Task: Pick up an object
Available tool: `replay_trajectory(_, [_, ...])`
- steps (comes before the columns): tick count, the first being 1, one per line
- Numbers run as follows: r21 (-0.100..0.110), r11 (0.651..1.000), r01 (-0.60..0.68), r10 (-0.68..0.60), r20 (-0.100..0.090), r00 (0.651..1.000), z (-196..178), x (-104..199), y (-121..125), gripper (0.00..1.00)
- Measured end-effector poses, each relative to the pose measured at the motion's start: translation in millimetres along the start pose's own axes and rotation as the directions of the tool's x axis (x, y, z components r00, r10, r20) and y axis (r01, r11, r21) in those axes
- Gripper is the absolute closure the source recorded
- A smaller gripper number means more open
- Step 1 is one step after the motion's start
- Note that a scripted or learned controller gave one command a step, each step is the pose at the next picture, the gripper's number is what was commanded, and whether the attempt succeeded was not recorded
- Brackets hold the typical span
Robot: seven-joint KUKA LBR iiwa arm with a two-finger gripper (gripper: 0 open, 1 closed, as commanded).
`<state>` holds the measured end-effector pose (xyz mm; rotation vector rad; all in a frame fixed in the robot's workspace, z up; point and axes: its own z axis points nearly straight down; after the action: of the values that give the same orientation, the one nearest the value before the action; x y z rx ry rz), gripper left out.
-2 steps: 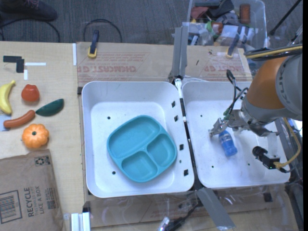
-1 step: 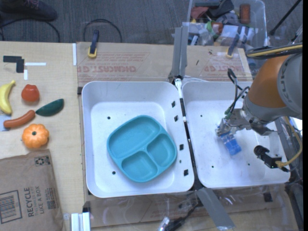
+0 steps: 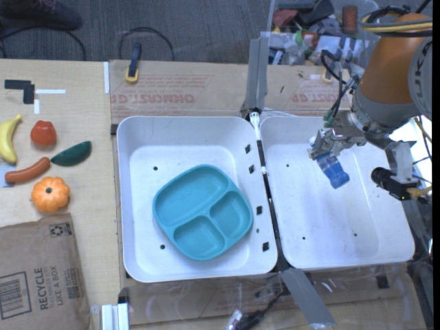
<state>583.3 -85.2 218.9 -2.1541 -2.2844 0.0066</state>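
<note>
A cardboard-topped bench carries two shallow white bins side by side, with grey carpet and a clutter of parts beyond the far edge. The left bin holds a teal divided plate, smooth moulded plastic with three compartments, lying flat on the bin floor. Over the right bin the grey and orange arm reaches in from the right, and its gripper hangs above the far half of that bin with a small blue object pinched between its fingers. The object hangs tilted from the fingertips, apparently clear of the bin floor. It looks like a small, blocky piece, translucent blue and probably light; its material is too small to judge, though the surface seems smooth and might slip if the pinch is shallow. The hold appears to sit at its upper end, so a swing of the arm could rock it loose. On the bench to the left lie toy foods: a banana, a tomato, a sausage and a small pumpkin, all glossy, rounded plastic shapes.
</note>
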Motion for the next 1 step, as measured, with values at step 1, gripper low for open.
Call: replay_trajectory(1, [0.0,1.0,0.0,0.0,0.0,1.0,0.1,0.0,0.0,0.0])
